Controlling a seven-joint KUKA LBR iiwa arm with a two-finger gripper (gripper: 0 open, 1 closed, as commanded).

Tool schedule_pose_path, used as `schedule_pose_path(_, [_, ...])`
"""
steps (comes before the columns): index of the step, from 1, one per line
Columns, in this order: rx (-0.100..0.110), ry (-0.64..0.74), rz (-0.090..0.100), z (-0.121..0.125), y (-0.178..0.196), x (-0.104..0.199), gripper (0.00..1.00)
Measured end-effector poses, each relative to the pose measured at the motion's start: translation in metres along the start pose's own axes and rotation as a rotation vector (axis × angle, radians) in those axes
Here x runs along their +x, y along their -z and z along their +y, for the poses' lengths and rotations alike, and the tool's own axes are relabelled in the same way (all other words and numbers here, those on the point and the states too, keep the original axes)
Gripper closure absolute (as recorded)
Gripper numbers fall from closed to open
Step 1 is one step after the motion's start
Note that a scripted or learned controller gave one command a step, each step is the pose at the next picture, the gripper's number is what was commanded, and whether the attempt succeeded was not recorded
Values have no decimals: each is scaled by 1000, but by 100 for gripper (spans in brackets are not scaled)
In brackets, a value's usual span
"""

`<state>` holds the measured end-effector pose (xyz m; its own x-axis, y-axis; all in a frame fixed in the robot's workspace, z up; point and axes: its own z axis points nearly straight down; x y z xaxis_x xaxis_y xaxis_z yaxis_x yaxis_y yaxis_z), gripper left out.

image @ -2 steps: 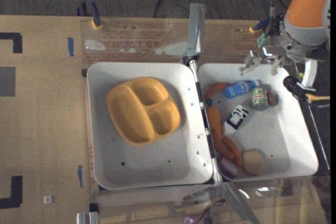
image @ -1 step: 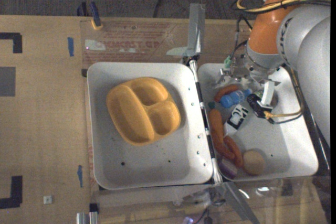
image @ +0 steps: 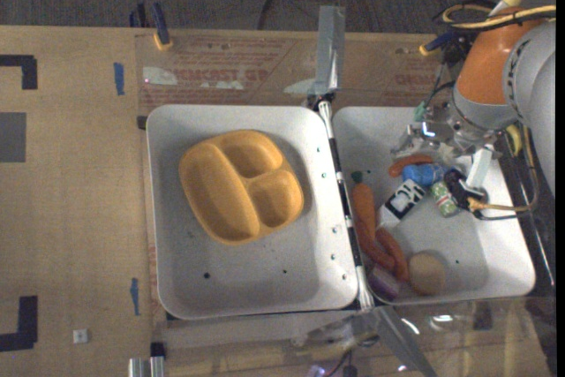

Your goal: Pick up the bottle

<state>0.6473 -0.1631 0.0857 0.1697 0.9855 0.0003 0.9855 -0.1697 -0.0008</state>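
Observation:
A small bottle [image: 446, 202] with a greenish label lies in the right bin [image: 494, 265], near its middle right. My gripper [image: 434, 147] hangs low over the back part of this bin, up and to the left of the bottle, above an orange sausage-shaped toy [image: 411, 164] and a blue object [image: 424, 175]. The grey wrist with its orange band [image: 488, 71] hides much of the gripper from above. Nothing can be seen held in it.
The right bin also holds a black-and-white item [image: 402, 203], a carrot [image: 363, 206], a reddish sausage [image: 389, 248], a potato [image: 427, 272] and a purple piece [image: 384, 283]. A yellow divided dish [image: 240, 185] sits in the left bin [image: 177, 278]. Cables [image: 494, 207] trail by the arm.

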Motion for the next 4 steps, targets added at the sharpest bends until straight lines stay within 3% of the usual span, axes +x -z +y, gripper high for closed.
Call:
schedule_pose_path(1, [-5,2,0,2,12,1,100])
schedule_pose_path(2, [-6,361,-3,23,135,-46,100])
schedule_pose_path(3, [-2,349,-1,-26,111,-22,100])
schedule_pose_path(4, [-11,445,-2,-89,3,-76,100])
